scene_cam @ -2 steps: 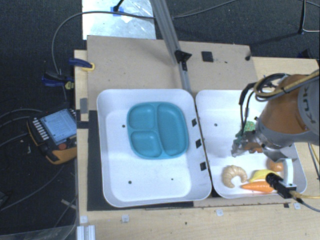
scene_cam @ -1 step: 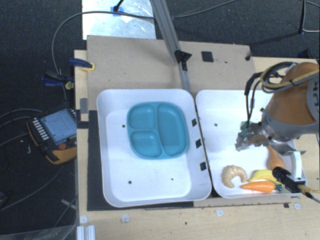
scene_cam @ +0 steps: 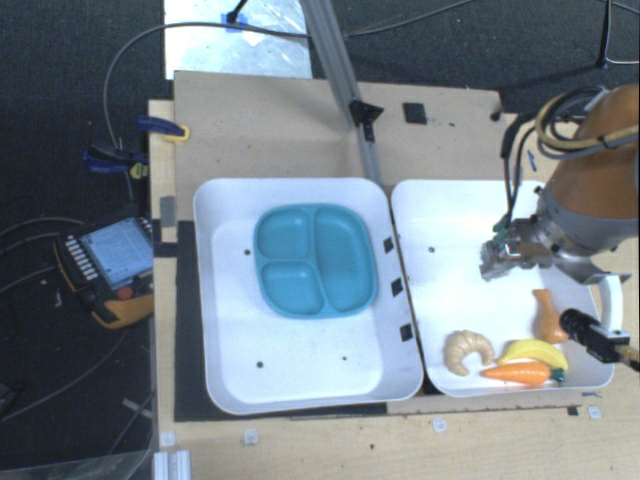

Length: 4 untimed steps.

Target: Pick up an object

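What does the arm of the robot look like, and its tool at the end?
The arm is rounded, with a wide orange band above a grey wrist section. Dark and yellowish cables loop along its upper side. The tool at its end is a small grey metallic block. A white and black fitting sits at the lower right of the arm.

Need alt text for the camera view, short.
The arm's tool hovers over the right bin, above a croissant, banana, carrot and an orange piece clustered in its near corner. The left bin holds a blue divided plate.
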Motion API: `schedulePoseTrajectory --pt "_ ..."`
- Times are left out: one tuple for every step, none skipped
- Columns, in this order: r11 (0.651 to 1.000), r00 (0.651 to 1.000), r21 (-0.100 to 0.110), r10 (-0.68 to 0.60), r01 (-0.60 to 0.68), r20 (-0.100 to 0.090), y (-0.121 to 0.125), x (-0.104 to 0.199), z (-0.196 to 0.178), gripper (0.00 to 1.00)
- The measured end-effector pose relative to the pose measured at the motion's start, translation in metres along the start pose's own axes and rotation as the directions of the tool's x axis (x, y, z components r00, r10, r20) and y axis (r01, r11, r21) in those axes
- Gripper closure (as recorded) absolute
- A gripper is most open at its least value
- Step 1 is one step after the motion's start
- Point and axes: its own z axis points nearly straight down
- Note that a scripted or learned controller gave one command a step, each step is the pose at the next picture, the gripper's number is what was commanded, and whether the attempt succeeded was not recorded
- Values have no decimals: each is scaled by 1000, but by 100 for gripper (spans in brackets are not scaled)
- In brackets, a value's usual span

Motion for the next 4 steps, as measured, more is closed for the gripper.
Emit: schedulePoseTrajectory --pt "1000 1000 4 1 -1 -1 1 0 -20 100" --pt "1000 1000 7 -5 5 -3 -5 62 -20 100" --pt "1000 1000 8 -6 6 -3 -2 125 -13 100" --pt "1000 1000 9 -5 5 -3 -4 184 2 100"
